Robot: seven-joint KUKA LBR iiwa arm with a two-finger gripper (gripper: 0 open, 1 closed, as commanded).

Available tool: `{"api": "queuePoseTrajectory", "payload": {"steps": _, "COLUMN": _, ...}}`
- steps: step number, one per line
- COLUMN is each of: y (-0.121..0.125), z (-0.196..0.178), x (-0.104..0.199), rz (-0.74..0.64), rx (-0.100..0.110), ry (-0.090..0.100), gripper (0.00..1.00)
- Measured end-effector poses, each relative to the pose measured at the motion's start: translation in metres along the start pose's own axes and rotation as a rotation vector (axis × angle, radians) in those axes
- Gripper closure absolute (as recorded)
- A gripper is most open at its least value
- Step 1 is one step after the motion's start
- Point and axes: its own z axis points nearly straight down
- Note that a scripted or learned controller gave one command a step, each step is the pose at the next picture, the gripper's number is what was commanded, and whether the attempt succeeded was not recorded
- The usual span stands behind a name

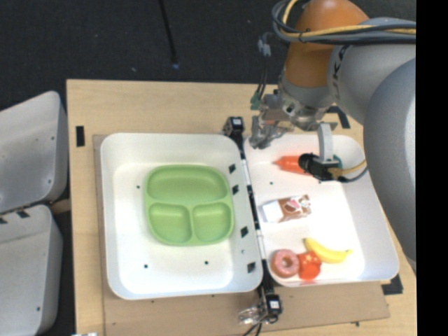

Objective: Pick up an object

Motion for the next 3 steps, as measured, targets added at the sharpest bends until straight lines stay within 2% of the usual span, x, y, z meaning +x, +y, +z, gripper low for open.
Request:
{"api": "queuePoseTrajectory", "payload": {"steps": 1, "y": 0.007, "z": 0.008, "x": 0.052, "rz": 0.0, "rx": -0.003, "ry": -0.001, "gripper": 1.0}}
{"api": "queuePoseTrajectory", "payload": {"steps": 2, "y": 0.012, "z": -0.001, "x": 0.093, "rz": -0.001, "rx": -0.004, "ry": 0.001, "gripper": 1.0}}
{"api": "queuePoseTrajectory", "payload": {"steps": 3, "y": 0.012, "z": 0.0, "x": 0.09, "rz": 0.002, "rx": -0.002, "ry": -0.001, "gripper": 0.0}}
